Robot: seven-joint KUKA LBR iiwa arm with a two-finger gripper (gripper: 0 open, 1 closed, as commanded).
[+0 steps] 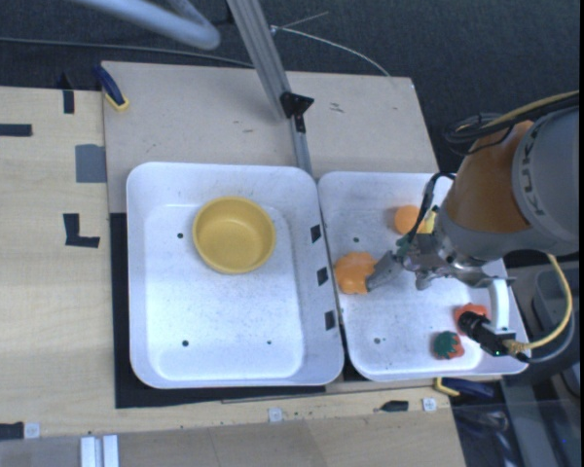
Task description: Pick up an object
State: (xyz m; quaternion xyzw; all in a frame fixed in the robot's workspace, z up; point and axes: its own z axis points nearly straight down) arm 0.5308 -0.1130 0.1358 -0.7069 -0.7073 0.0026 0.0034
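Underneath everything lies a pale wooden bench [39,290] marked with dark tape patches, and dark carpet-like floor shows along the top edge, crossed by slanting grey metal poles [263,56]. Two shallow white plastic bins sit side by side, their inner rims touching. The left bin [156,348] holds a round yellow plastic bowl [235,233], upright, in its upper half. The right bin [370,202] holds a rounded orange object [353,272], smooth and matte, near its left wall. A second, smaller orange ball [405,219] lies further up the same bin, and a small green-and-red piece [447,344] lies near the bin's lower right corner. The grey arm with its orange band [487,193] reaches in from the right. Its dark two-finger gripper [382,273] sits just beside the orange object, touching its right side; whether the fingers are apart or closed cannot be told.
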